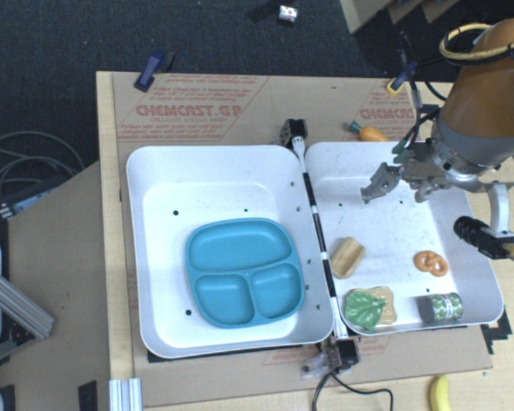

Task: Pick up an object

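Note:
My gripper (400, 188) hangs over the far part of the right bin (475, 255), its two grey fingers (376, 186) spread apart, open, with nothing between them. Nearer the front of that bin lie a tan bread-like piece (347, 257), an orange pretzel (430, 264), a green leafy item (367, 307) and a small dark green can (441, 307) on its side. All of them sit well below the gripper in the view, apart from it. The left bin (154, 229) holds a blue divided plate (244, 271).
An orange carrot-like piece (370, 132) lies on the board behind the right bin. A yellow banana tip (439, 393) shows at the front right, outside the bins. A blue clip (154, 69) sits at the board's far left corner. The arm's black fitting (484, 236) overhangs the right bin's edge.

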`<state>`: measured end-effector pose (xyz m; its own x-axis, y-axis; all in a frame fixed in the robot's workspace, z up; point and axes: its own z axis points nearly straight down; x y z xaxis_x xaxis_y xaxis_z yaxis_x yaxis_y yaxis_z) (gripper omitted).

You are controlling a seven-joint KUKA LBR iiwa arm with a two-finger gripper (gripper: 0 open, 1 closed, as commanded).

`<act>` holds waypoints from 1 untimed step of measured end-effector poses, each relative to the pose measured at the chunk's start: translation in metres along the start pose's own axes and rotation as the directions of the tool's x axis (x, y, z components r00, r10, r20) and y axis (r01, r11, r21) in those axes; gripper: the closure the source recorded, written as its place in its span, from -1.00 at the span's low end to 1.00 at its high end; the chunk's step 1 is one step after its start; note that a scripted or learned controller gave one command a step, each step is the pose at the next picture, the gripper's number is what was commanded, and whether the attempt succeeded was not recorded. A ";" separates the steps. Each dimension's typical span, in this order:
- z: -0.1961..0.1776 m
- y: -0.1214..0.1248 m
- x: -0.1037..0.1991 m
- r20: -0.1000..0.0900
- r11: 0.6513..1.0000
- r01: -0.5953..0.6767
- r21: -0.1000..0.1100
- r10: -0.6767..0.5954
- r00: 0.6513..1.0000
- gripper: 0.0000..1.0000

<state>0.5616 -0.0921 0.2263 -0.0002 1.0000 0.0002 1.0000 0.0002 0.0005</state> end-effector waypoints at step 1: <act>0.136 -0.002 -0.008 -0.001 1.000 -0.001 0.005 0.001 1.000 -1.00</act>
<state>0.5600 -0.0999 0.0906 0.0010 1.0000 0.0008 1.0000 -0.0010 -0.0042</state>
